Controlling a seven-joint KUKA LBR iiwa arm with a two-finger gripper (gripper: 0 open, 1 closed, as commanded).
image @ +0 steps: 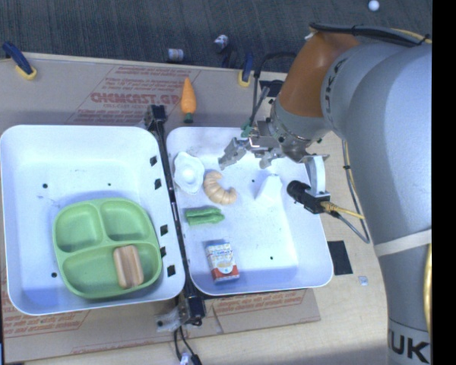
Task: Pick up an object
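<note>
My gripper (249,156) hangs over the far part of the right bin (311,261), its two fingers spread apart and nothing between them. Just below and left of it lies a tan croissant (220,188). A white egg-like piece (186,169) rests at the bin's left wall. Further toward the front are a green pea pod (204,217) and a small red and white carton (222,261).
The left bin (30,158) holds a green divided plate (99,230) with a hot dog (126,265) in its front section. An orange carrot (188,96) lies on the cardboard behind the bins. The arm's bulk covers the right side.
</note>
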